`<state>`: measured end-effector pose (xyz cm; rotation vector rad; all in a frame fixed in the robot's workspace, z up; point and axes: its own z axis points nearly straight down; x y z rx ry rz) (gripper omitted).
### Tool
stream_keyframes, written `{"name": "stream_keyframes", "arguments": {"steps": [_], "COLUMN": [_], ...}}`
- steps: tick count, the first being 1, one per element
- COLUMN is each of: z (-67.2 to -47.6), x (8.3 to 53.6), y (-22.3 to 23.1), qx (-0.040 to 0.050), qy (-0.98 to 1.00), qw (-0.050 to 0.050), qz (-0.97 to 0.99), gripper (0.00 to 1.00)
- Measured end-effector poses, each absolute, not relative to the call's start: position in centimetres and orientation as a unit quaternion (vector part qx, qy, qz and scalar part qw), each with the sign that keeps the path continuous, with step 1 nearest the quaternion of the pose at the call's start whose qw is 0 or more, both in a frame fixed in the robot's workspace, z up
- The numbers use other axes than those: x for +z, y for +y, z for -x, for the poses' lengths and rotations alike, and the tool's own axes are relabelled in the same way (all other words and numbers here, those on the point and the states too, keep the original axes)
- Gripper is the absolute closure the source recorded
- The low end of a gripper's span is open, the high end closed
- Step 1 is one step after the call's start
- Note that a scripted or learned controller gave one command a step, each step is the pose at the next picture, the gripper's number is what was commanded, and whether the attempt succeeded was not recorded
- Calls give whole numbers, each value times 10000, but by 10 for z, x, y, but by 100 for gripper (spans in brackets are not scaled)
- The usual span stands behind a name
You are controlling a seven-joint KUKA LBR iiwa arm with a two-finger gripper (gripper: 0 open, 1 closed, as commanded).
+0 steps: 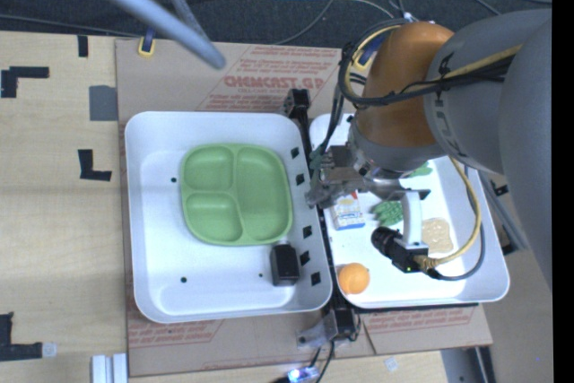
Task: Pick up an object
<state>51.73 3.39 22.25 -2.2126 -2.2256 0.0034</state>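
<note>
End effector: the end effector (334,191) is down in the right-hand bin (496,287), tight against the wall it shares with its neighbour. The wrist blocks the view, so I cannot tell whether it is released or clenched, and nothing shows in its grasp.
Likely target: the small carton (348,215) is just beside the tool tip, so I'd call that the pick.
Where it is: it lies flat on the floor of the right-hand bin, close to the shared wall, about midway along it.
How it will handle: it looks light and thin-walled, so it is probably easy to lift. It may dent under a hard squeeze, and the printed faces could be slick.
Where to hold: take it across the two narrow sides. The wall so close by leaves little room on that side.
Right-hand bin, also: an orange ball (355,278) sits in the near corner by the shared wall. It is round and would likely roll away from a glancing touch. A small green leafy piece (391,212) lies near the carton, and a tan disc (438,234) lies further toward the outer wall.
Left-hand bin: the left-hand bin (143,220) holds a green divided plate (238,193) at mid-floor, with nothing in its compartments. A small black block (285,265) sits by the near corner on the shared-wall side.
Risk: a closing move this near the wall may pinch the rim or push the carton aside.
</note>
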Motion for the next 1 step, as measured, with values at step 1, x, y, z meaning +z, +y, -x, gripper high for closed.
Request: {"name": "stream_keyframes", "arguments": {"steps": [1], "z": [-509], "x": [223], "y": [80], "qx": [6], "qy": [-7094], "qw": [14], "qz": [7048], "gripper": [100]}}
